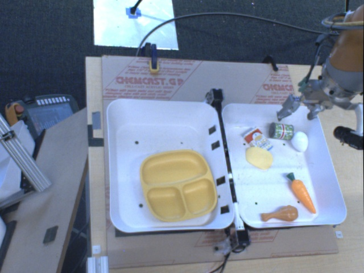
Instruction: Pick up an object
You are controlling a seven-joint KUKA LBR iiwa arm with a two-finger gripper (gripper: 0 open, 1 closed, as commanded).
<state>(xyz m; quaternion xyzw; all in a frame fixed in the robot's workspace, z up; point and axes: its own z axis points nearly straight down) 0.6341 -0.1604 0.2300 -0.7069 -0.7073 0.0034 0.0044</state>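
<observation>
My gripper (298, 111) hangs open over the back of the right bin (335, 201), its two fingers spread apart with nothing between them. Just below it lies a green can (281, 131) on its side, with a white egg (300, 141) to its right. A small red and white packet (254, 136) and a pale yellow chip-like piece (259, 157) lie to the can's left. An orange carrot (302, 192) and a brown chicken drumstick (280, 214) rest near the bin's front right.
The left bin (122, 152) holds a yellow three-compartment tray (177, 183). A black divider strip (223, 152) runs between the bins. A yellow clamp (153, 61) sits at the bench's back edge. A cable arcs overhead toward the arm.
</observation>
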